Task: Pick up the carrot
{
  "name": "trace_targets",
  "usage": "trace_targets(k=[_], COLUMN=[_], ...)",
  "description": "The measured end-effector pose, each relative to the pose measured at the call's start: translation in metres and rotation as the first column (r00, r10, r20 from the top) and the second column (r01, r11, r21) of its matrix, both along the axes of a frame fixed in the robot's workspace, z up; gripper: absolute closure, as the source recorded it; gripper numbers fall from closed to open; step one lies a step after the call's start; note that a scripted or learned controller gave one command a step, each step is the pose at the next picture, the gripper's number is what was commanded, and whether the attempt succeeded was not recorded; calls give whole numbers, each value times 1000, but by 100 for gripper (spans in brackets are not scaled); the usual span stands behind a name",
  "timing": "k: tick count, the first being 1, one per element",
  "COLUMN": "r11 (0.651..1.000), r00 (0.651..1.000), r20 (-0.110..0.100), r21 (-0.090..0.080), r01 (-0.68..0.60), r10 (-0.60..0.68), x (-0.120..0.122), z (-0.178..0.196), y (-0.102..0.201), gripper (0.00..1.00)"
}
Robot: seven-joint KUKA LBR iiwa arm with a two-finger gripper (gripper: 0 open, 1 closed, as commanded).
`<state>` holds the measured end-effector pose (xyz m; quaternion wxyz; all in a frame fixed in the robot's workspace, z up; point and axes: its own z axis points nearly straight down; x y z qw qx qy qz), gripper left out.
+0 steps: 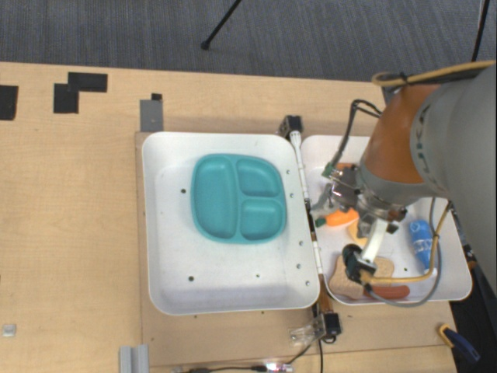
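We are seeing the carrot as a small orange piece lying in the right bin, close to its left wall. The gripper is hanging right over it, covering its upper part. We cannot tell how the gripper is set, nor whether it is grasping the carrot.

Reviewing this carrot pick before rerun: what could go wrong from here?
1. The carrot sits mostly under the arm, near the right bin's left wall, so a grasp may clip the wall.
2. The blue item and sausage lie close by; the end effector might grab or shove the wrong piece.
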<state>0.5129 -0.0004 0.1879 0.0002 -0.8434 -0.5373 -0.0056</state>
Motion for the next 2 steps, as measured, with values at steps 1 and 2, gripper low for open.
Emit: trace_targets(k=[1, 2], r11=[975, 924], r00=[975, 924], r20=[-13, -7], r21=[-4, -3], r01=[222, 383], r10=[-222, -383], x=[-26, -24], z=[-5, 46], y=[24, 48], gripper=[100, 100])
